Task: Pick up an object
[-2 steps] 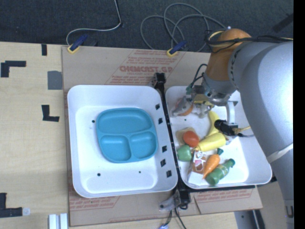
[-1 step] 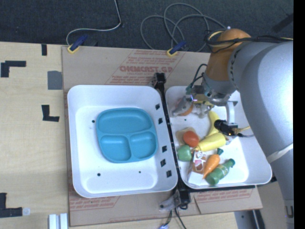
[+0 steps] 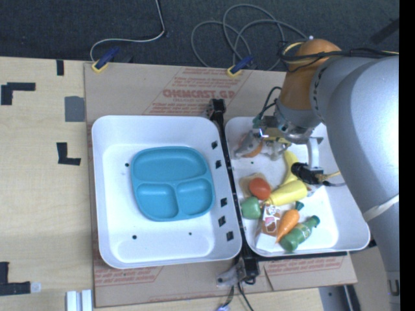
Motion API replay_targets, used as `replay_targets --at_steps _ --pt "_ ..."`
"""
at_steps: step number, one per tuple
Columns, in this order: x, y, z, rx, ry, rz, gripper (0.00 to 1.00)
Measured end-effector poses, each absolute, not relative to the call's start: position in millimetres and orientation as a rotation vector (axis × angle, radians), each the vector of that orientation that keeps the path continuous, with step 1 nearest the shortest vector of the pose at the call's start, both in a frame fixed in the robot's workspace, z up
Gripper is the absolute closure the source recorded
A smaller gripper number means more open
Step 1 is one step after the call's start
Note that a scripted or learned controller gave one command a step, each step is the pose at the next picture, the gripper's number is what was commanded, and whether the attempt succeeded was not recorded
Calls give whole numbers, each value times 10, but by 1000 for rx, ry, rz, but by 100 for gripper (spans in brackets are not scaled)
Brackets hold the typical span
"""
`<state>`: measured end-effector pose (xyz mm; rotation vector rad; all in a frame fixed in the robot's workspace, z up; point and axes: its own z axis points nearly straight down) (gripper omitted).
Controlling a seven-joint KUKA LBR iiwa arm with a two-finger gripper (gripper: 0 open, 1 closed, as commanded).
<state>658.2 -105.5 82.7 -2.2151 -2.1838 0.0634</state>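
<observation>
The right bin (image 3: pixel 347 229) holds several small toy foods: a red tomato (image 3: pixel 260 188), a yellow piece (image 3: pixel 288 191), a green piece (image 3: pixel 250 207), an orange carrot (image 3: pixel 288 221), a green bottle (image 3: pixel 299 234) and a small printed carton (image 3: pixel 270 219). My gripper (image 3: pixel 261 137) is low over the far left part of this bin, below the orange wrist band (image 3: pixel 299 86). A grey and orange object (image 3: pixel 249 149) lies right beside the gripper; I cannot tell whether it is touched. A yellow banana-like piece (image 3: pixel 289 160) lies just right of the gripper.
The left bin (image 3: pixel 107 135) carries a blue divided plate (image 3: pixel 172 182). A black divider (image 3: pixel 224 167) runs between the bins. The grey arm (image 3: pixel 363 122) covers the right bin's far right corner. Cables (image 3: pixel 240 28) lie behind the bench.
</observation>
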Motion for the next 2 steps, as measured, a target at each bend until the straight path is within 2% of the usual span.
replay_targets --at_steps 2 --pt "6583 -1064 827 -2212 -2184 61 0"
